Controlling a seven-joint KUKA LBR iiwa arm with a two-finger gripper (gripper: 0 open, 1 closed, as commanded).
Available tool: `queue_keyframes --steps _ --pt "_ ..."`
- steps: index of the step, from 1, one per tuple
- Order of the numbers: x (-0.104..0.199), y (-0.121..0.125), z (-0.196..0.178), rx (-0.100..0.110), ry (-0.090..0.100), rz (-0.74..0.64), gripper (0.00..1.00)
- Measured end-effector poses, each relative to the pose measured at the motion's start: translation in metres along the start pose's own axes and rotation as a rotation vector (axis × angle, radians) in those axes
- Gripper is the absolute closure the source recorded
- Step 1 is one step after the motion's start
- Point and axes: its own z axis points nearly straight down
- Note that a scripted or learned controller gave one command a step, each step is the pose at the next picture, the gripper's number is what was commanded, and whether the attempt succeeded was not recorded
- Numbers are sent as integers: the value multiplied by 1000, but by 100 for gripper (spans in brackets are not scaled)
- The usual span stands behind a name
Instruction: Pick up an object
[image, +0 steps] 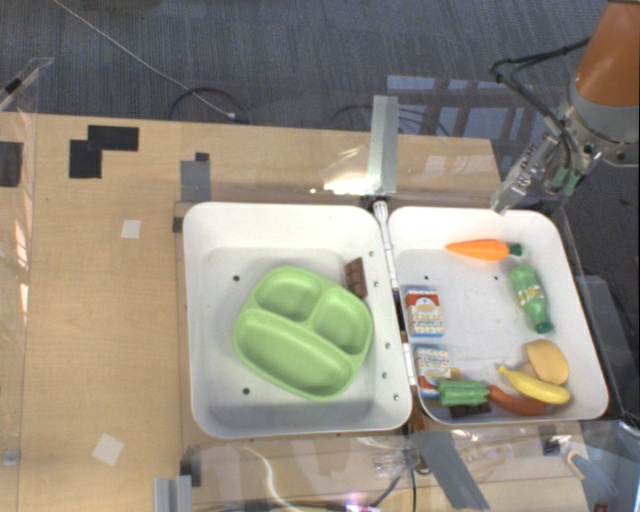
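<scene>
Gripper (512, 190) hangs at the top right of the scene, past the far right corner of the right bin (560, 235), on the end of the grey arm (608, 75) with its orange band. It carries nothing between its fingers; whether they are spread or pressed together cannot be told from this slanted angle. It sits above the desk (90, 330), clear of everything in the bins.

Nearest to the gripper, just below it inside the right bin, lies a carrot (480, 250), stretched sideways with its green end toward the right. A little farther down and to the right of the carrot is a green bottle (530, 295), lying along the bin's right side. Below and to the left of the gripper, against the bin's left wall, are two small cartons (425, 312), one after the other. At the near end of the bin, well apart from the gripper, a potato (546, 360) rests just beside a banana (535, 386); a red pepper (510, 402) lies under the banana's left end, and a green pickle (462, 389) sits on a dark block left of that.

Farther off to the gripper's left and below, the left bin (205, 250) holds a green divided plate (302, 330), tilted, with a brown chocolate bar (355, 278) touching its upper right edge near the wall between the bins.
</scene>
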Motion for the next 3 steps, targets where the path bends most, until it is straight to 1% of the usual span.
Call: queue_keyframes --steps 1,2,3 --pt "-3 25 13 0 2 46 100" --pt "22 23 133 0 10 -425 100" --pt "43 16 102 -2 0 -849 100"
